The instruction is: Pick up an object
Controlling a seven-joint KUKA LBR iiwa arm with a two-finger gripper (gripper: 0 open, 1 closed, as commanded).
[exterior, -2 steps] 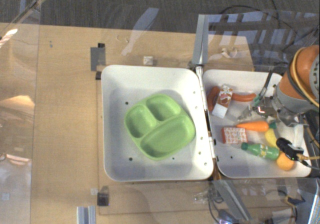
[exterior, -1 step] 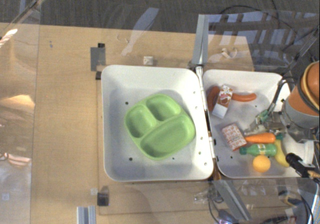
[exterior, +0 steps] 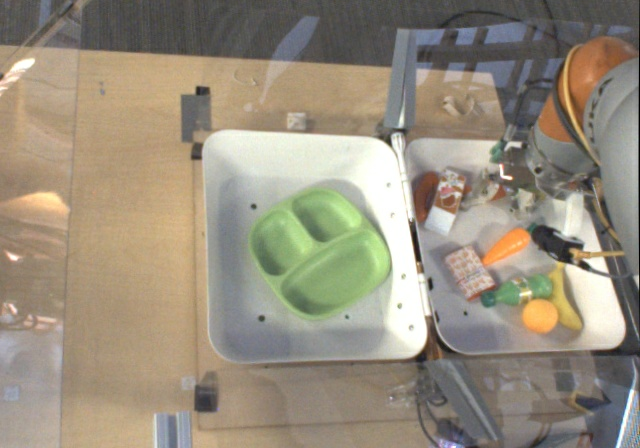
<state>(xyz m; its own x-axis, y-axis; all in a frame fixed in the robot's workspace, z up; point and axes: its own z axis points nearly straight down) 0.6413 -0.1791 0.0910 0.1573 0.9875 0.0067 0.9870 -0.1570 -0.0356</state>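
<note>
We find no text, brand or number that we can read. The small carton point(exterior: 447, 199) and the red-patterned packet point(exterior: 469, 272) in the right bin point(exterior: 600, 336) carry printing, but it is too small and blurred for us to make out.

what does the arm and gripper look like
The arm is a rounded grey casing with an orange band at its top. The gripper is a small cluster of metallic silver and dark parts. A black cable with a yellowish end runs below it.
</note>
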